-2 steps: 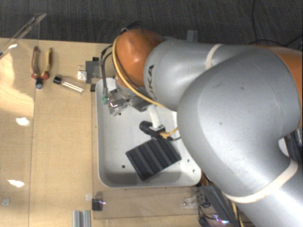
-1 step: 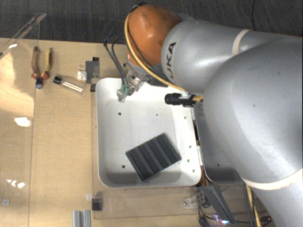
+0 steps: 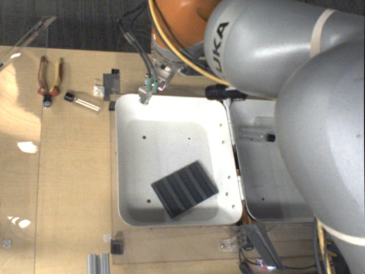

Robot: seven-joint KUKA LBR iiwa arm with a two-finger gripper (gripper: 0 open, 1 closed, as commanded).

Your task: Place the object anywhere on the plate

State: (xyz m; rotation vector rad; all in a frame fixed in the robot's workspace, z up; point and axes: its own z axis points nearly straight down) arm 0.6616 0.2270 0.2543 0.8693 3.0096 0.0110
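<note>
**Operator:** Right, where's the claw?

**Spotter:** You'll find the gripper [image 3: 146,93] at the far left corner of the left bin [image 3: 128,170], just over its rim. It's small and partly lost under the wrist, so I cannot tell you how it's set. Nothing shows hanging from it.

**Operator:** And the arm?

**Spotter:** Your arm [image 3: 274,44] comes in from the right, grey, with the orange band [image 3: 182,4] above the wrist and cables looping beside it. It covers most of the right bin [image 3: 256,170].

**Operator:** The object?

**Spotter:** Look at the near part of the left bin. A dark ribbed block [image 3: 184,189] lies flat on the floor there, turned at a slant, well apart from the gripper.

**Operator:** Anything else on the bench?

**Spotter:** Left of the bin, on the wooden bench [image 3: 68,181], you have red-handled pliers [image 3: 49,80] at the far side, a small clear tube with a black cap [image 3: 81,100] near them, and a small black fitting [image 3: 112,83] just beside the bin's far left corner. A little black piece [image 3: 117,246] sits near the bin's near left corner.
</note>
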